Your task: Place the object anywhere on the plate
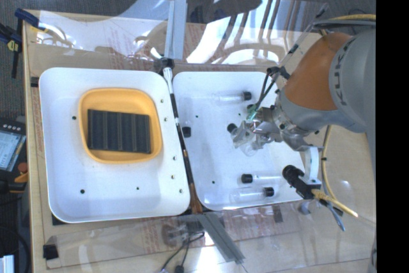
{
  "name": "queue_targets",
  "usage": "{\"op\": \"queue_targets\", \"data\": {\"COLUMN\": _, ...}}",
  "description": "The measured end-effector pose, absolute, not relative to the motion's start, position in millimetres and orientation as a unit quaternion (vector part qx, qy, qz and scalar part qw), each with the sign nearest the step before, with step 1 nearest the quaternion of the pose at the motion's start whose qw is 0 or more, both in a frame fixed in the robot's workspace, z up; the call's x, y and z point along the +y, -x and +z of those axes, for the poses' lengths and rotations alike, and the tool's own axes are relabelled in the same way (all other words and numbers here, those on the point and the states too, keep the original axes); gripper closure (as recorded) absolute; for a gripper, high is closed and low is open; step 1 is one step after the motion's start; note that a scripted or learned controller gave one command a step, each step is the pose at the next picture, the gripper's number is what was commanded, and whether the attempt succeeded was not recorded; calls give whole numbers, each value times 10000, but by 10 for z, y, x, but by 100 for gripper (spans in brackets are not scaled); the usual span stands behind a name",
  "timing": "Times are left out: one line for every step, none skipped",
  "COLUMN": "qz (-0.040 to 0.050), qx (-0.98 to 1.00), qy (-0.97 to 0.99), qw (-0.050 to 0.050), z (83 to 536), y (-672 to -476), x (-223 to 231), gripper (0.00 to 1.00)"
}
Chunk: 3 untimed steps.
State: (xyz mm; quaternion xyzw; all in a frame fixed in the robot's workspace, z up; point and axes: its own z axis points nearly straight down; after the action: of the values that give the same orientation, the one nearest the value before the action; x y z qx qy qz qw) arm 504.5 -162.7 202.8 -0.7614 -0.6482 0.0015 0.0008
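Tool [246, 134] fingers blurred; clear tubes [255, 179] indistinct against bin.

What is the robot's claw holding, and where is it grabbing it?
It cannot be told. The gripper is low in the right bin, over something small and clear, but glare blurs it. Other clear tubes lie loose nearby.

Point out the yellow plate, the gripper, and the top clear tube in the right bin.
yellow plate [119, 101]: camera view, upper rim.
gripper [246, 133]: camera view, between fingertips.
top clear tube [234, 97]: camera view, mid-body.
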Motion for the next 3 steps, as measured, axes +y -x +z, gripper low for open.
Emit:
{"op": "queue_targets", "data": {"qz": 10, "qx": -6759, "qy": 7370, "qw": 16, "z": 2121, "y": -5825, "x": -1445, "gripper": 100}}
{"op": "queue_targets", "data": {"qz": 11, "qx": -6761, "qy": 7368, "qw": 17, "z": 2121, "y": -5825, "x": -1444, "gripper": 0}}
{"op": "queue_targets", "data": {"qz": 9, "qx": -8066, "qy": 5911, "qw": 22, "z": 2303, "y": -5612, "x": -1294, "gripper": 0}}
